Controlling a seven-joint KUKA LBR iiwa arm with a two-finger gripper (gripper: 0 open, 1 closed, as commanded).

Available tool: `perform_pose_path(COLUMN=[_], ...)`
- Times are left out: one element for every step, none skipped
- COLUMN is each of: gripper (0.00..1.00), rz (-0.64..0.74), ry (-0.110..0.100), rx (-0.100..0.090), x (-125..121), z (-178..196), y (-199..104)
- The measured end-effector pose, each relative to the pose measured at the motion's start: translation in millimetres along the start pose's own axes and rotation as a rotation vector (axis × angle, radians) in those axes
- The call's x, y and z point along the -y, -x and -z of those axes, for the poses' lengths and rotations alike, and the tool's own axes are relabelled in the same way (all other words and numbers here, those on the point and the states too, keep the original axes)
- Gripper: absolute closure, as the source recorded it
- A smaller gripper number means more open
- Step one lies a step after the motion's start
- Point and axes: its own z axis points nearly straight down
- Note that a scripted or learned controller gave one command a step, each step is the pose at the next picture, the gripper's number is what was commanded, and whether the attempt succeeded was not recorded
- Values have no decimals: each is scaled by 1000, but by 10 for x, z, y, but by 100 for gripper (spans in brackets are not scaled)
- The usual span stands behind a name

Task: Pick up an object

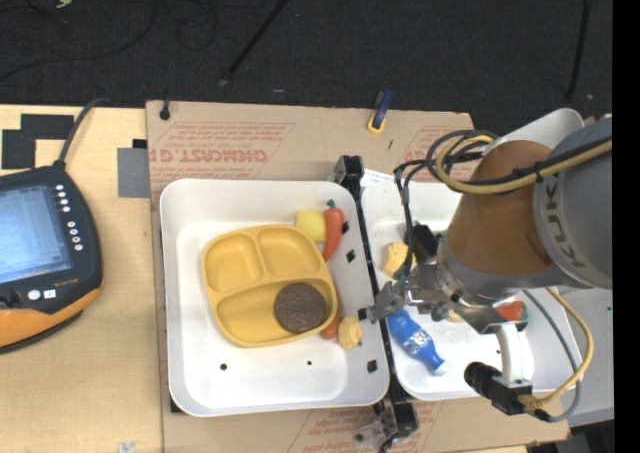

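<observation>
Gripper (385, 303) over bin divider (368, 271); blue bottle (414, 340) just beside

Arm (520, 221) low, bent leftward

The blue bottle (413, 339) lies on its side in the right bin (560, 381), near the wall between both bins, and points at a slant. A yellow piece (397, 258) lies in the same bin, further back. In the left bin (190, 341) a yellow divided plate (240, 281) carries a brown round cookie (300, 307) in its large compartment. A carrot (334, 231) and a lemon-like yellow fruit (311, 225) lie touching just behind the plate. Another small yellow piece (350, 332) lies at the plate's front right corner.
</observation>
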Motion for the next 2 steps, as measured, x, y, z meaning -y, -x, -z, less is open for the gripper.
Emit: perform_pose_path(gripper=[100,100], rz=[-3,10], ry=[-12,6], rx=[-3,-7], x=[3,-21], z=[34,1353], y=[8,-724])
